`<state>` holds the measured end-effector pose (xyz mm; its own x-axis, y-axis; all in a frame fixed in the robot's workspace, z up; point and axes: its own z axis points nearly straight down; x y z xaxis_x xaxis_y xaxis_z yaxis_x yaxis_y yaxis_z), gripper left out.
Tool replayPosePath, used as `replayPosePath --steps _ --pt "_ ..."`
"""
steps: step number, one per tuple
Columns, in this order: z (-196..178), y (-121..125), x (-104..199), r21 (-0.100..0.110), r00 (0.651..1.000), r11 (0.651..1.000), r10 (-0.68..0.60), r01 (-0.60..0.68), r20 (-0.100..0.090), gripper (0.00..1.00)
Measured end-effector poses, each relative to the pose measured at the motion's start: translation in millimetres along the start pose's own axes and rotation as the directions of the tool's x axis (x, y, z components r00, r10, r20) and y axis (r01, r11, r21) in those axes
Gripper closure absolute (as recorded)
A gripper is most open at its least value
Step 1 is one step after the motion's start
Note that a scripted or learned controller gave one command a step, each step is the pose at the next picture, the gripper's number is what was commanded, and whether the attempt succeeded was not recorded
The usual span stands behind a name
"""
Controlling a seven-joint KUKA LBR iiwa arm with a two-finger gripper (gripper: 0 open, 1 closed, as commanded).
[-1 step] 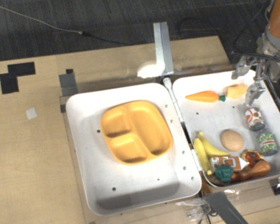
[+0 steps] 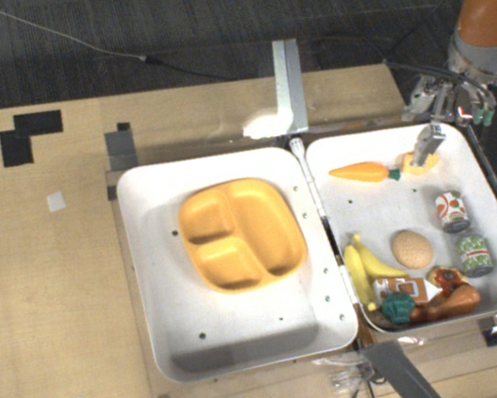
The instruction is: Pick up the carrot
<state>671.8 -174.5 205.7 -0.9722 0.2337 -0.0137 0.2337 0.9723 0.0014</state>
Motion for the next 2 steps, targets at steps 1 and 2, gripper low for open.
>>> replayPosePath --steps 1,2 --pt "117 13 15 0.007 0.986 0.986 0.165 -0.164 -0.021 0.0" --pt "118 60 31 0.005 0.988 0.988 0.154 -0.154 -0.013 0.0"
